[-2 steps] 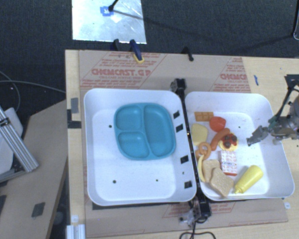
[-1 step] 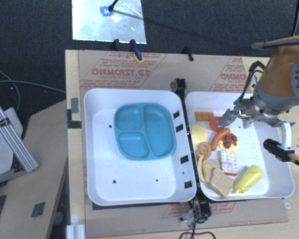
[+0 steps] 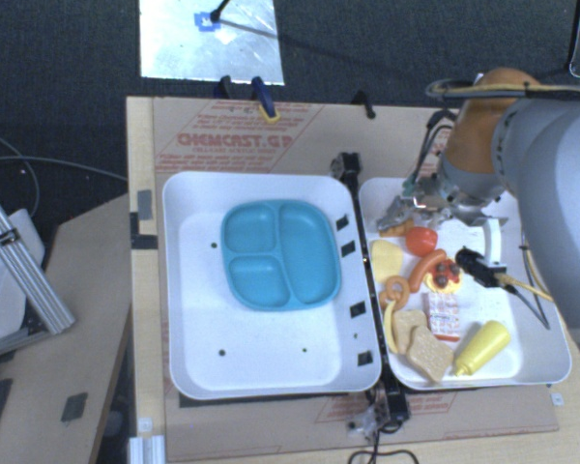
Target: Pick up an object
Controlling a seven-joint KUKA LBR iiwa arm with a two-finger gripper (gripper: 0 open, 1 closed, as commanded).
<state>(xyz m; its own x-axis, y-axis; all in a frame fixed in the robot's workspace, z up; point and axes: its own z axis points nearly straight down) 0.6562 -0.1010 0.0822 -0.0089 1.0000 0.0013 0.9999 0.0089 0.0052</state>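
Gripper (image 3: 403, 211) low at far-left part of right bin (image 3: 551, 356), just above red tomato (image 3: 421, 239); fingers' state – can't tell, too blurred. Toy food crowded along that bin's left edge: yellow cheese (image 3: 387, 257), bread slices (image 3: 420, 346) at near-left corner, mustard bottle (image 3: 481, 346) by near edge. Blue divided plate (image 3: 278, 255) mid left bin (image 3: 188, 356).

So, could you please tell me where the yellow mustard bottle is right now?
The yellow mustard bottle lies in the right bin, near its front edge, just right of the bread slices and below the white sachet.
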